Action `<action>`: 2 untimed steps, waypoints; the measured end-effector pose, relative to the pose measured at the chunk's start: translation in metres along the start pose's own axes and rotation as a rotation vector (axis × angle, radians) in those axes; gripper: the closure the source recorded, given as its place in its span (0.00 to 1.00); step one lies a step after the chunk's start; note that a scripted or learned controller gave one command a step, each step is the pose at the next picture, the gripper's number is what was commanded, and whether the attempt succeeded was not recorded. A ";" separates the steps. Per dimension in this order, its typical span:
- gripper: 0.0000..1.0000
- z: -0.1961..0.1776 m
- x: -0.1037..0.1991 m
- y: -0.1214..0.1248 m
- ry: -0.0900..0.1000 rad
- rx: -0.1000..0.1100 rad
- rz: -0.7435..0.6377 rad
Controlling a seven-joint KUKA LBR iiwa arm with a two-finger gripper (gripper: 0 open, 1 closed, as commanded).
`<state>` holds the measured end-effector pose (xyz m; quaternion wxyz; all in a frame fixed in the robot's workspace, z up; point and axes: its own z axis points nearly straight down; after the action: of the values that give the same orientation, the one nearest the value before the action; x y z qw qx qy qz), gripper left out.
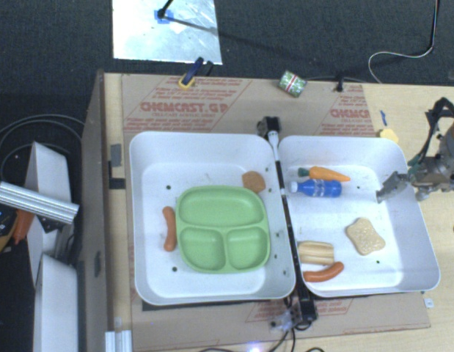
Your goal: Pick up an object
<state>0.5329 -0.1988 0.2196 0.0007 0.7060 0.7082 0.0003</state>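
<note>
The right bin (410, 270) holds an orange carrot (328, 173), a blue bottle (319, 188) lying on its side, a slice of bread (365, 236), a tan bun (315, 252) and a red sausage (323, 272). In the left bin (149, 196) lie a green divided plate (223, 228), another sausage (169, 228) and a brown round piece (253, 181). My gripper (389, 187) hangs over the right bin's right side, to the right of the bottle and above the bread, apart from both. Nothing shows in its grasp.
The bins stand on a cardboard sheet (212, 105) on the bench. A small green can (291, 83) and a yellow-blue clip (191, 73) lie behind the bins. Cables and white boxes (43, 218) fill the left. A black clamp (271, 127) sits where the bins meet.
</note>
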 end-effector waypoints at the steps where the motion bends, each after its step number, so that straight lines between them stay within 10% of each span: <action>1: 0.00 0.132 -0.006 0.000 -0.002 -0.007 0.002; 2: 0.00 0.136 0.051 -0.014 0.001 0.001 0.000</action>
<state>0.5184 -0.1483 0.0840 -0.0001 0.7060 0.7082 0.0003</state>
